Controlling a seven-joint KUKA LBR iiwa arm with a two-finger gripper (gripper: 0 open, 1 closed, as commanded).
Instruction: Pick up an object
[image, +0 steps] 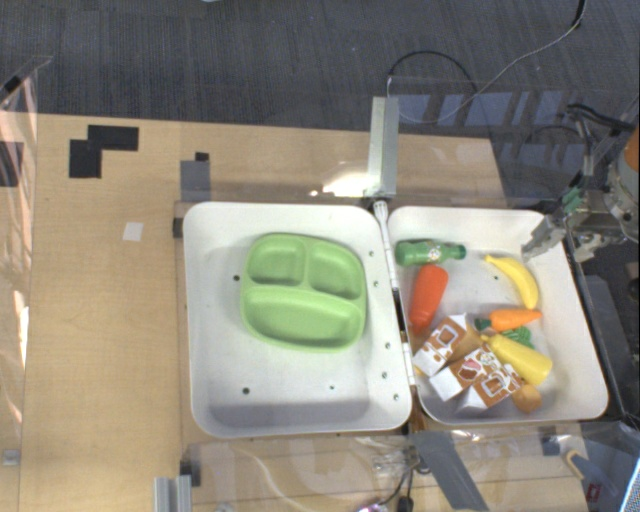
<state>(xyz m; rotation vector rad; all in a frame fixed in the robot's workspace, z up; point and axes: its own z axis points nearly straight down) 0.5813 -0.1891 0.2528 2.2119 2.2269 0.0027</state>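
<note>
The wooden counter (100, 330) carries two shallow white bins side by side. The left bin (215, 400), well away from the jaws (545, 238) on the far side of the divider, holds a green sectioned plate (302, 290) lying flat. The right bin (585, 385) lies under and beside the jaws, which hang at its upper right corner over the rim; whether they are open or closed cannot be told, and nothing shows between them.

Nearest the jaws, just below and to their left, lies a yellow banana (516, 279), its long axis running diagonally from upper left to lower right. Farther left, an orange carrot (428, 296) lies nearly upright in the view, its narrow end pointing down. Above it a green bottle (430, 251) lies on its side, long axis across the bin. Below the banana a small orange carrot (514, 319) points right, and a yellow bottle (522, 358) lies slanted toward the lower right. Printed cartons (460, 368) sit at the bottom.
</note>
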